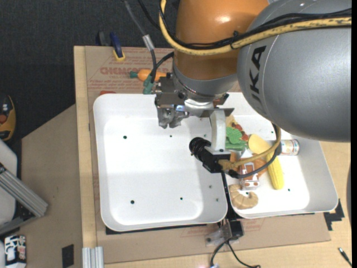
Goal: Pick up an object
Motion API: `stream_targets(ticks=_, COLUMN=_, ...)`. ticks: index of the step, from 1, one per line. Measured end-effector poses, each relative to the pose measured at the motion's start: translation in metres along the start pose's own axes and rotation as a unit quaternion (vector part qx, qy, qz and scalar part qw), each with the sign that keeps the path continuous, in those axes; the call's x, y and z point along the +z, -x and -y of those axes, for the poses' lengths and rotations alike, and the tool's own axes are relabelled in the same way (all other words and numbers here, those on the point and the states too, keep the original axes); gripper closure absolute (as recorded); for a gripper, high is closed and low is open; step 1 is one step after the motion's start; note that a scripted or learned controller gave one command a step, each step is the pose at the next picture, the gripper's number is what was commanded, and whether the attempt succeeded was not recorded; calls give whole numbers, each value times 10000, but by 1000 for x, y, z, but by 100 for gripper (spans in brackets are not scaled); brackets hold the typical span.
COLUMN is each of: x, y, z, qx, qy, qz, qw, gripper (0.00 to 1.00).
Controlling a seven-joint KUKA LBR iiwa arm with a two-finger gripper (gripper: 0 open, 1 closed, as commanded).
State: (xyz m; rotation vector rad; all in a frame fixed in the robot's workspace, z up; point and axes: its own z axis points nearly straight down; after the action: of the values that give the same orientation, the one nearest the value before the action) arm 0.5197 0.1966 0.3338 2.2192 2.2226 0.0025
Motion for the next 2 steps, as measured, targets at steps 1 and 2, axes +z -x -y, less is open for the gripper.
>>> stream_targets(ticks=1, x=-21, y=-16, z=15, qx=-7, qy=10, qz=-6, qw=10000, gripper=100)
stream_targets(ticks=2, x=-149, y=-25, z=11, qx=-4, qy=70, qz=-35, qw=10000, gripper=100)
